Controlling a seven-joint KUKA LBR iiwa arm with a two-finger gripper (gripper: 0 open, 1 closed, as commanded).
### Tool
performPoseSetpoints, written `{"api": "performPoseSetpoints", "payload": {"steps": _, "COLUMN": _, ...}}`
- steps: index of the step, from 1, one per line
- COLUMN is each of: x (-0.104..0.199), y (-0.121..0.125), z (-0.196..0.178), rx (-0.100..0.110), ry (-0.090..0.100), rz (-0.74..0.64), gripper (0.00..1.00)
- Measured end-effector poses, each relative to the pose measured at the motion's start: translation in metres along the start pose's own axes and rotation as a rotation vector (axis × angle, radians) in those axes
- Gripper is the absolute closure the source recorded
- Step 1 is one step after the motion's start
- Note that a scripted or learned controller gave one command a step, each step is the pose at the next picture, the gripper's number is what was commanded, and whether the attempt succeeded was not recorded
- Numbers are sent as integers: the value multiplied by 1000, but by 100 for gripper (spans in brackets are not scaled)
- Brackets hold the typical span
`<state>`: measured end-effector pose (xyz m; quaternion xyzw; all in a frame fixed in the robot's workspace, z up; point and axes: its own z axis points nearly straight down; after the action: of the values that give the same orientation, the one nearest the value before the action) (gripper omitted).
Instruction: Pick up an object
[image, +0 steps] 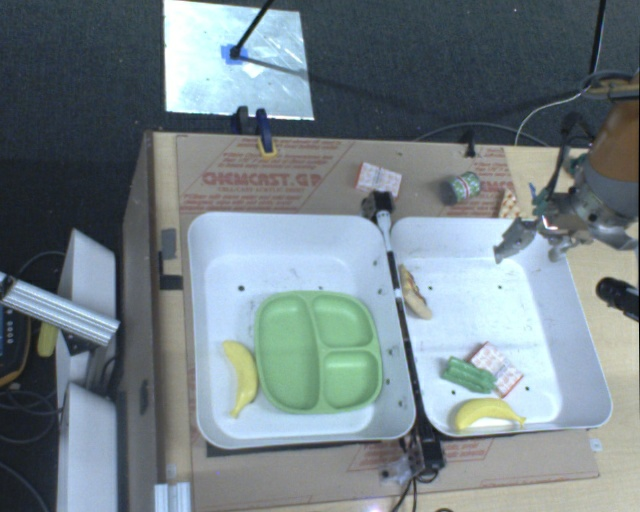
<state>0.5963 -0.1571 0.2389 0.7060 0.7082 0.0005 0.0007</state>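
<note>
We see the gripper (533, 243) hovering over the far right corner of the right shallow white bin (575, 330), its two fingers spread apart with nothing between them. Within that bin, a yellow plastic banana (487, 412) lies at the near edge, a green ridged block (468, 374) sits just beyond it, touching a small red-and-white packet (497, 367), and a pale peeled banana piece (414, 296) rests against the bin's left wall. Left of that bin, the other white bin (215, 250) holds a green divided plastic plate (318, 350) with a second yellow banana (240, 376) just beside the plate's left edge.
</note>
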Motion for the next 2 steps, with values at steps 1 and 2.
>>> {"api": "performPoseSetpoints", "payload": {"steps": 1, "x": -33, "y": -83, "z": 63, "rx": 2, "ry": -1, "rz": 2, "gripper": 0}}
{"api": "performPoseSetpoints", "payload": {"steps": 2, "x": 28, "y": -44, "z": 155, "rx": 0, "ry": 0, "rz": 0, "gripper": 0}}
